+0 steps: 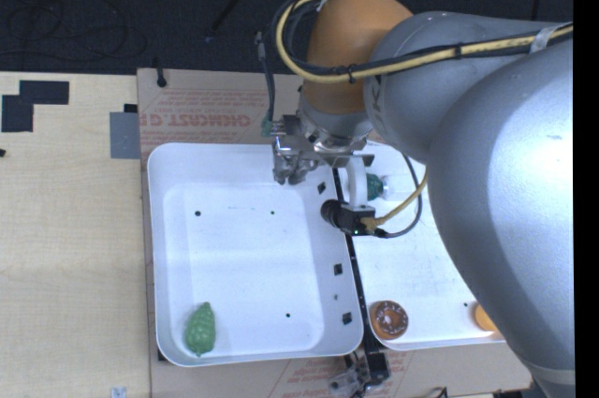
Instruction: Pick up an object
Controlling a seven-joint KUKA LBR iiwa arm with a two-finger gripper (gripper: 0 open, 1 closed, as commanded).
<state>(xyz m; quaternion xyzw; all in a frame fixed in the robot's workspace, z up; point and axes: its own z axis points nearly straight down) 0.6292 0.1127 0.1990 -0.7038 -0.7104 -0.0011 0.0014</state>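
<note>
Trouble is most likely to come from where the gripper [298, 164] sits: high over the back rim of the left bin [159, 199], near the divider between the two bins, with nothing that can be picked out between its parts. Whether it is open or closed cannot be told from this slanted view, since the wrist and dark cabling crowd it.

The nearest candidate, a small green and white thing [374, 187], lies in the right bin [421, 267] just beside the wrist and is half hidden by it. A descent there could clip the divider or push the thing away. The doughnut [387, 318] rests against the front wall of the right bin near the divider, so one finger might land on the wall and close on nothing. An orange thing [481, 316] peeks out from under the arm at the front of the same bin, too covered to judge.

The green lump [199, 329] lies in the front left corner of the left bin, close to two walls, so closing in line with either wall risks a scrape or a miss.

Open room is best in the middle of the left bin, a broad bare floor well apart from every rim. The right bin is mostly shadowed by the arm.
</note>
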